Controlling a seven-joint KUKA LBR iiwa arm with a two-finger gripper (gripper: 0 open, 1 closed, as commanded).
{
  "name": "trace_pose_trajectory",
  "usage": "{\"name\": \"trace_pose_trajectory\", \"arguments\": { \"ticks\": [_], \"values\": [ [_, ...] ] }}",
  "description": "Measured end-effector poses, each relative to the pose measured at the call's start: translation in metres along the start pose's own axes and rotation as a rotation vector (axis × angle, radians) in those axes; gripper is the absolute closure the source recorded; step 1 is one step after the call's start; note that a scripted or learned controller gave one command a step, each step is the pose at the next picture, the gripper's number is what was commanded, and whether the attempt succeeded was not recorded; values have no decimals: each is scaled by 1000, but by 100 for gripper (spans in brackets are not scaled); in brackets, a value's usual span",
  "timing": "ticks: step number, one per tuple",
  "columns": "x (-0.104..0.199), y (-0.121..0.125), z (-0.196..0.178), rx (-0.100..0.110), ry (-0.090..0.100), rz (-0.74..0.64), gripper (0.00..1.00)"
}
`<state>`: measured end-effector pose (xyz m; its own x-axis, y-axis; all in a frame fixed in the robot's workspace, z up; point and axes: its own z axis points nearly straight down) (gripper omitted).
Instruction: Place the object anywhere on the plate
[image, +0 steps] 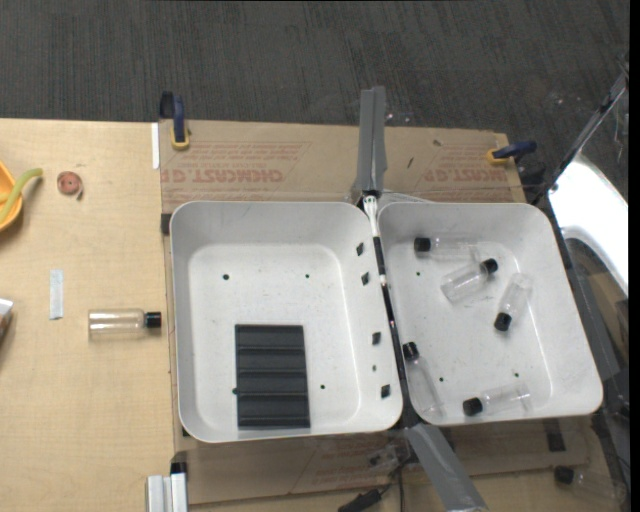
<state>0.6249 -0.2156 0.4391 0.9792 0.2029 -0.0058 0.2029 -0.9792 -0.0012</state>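
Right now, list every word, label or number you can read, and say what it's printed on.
"CHEMCAST GP", red, upside down, on the cardboard sheet behind the left bin.
The same red print on the cardboard behind the right bin: too faint to read.
The clear vials carry no readable labels.

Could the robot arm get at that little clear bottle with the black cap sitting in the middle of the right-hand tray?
Probably yes. The bottle lies on its side on the floor of the right bin, apart from the other bottles, with nothing over it. The bin is shallow and open on top, so a reach down from above looks free.
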Motion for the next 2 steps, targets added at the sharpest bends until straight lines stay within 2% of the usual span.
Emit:
{"name": "trace_pose_trajectory", "arguments": {
  "ticks": [1, 2],
  "values": [
    [27, 12, -1, 0, 1, 0, 0],
    [-18, 3, -1, 1, 1, 5, 0]
  ]
}}
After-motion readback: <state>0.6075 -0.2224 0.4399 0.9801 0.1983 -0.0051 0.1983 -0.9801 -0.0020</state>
